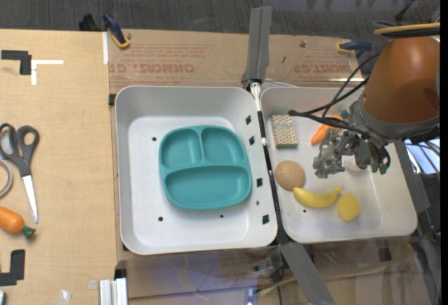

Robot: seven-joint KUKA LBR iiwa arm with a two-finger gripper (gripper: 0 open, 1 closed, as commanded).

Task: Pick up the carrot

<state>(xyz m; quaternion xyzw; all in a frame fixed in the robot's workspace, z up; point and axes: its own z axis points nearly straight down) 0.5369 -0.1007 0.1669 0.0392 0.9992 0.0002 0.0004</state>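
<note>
Camera view, from above and at a slant, takes in two white bins side by side. At the right of the frame the arm (406, 83), grey with an orange band, hangs over the right bin (392, 223). Its gripper (329, 160) sits low in the middle of that bin; whether it is wide or narrow cannot be told, since the metal parts blur together. The carrot (320, 133) lies just up and to the left of the gripper, near the bin's upper part, partly covered by black cables; contact with the gripper cannot be made out. Left of the carrot is a green sponge (283, 131). Below it sits a round brown ball (289, 175), then a banana (316, 196) and a lemon (348, 206) toward the bin's lower edge. The left bin (133, 178) holds a teal divided plate (205, 167). At the far left of the frame, scissors (21, 164) lie on the wooden bench (63, 122).
</note>
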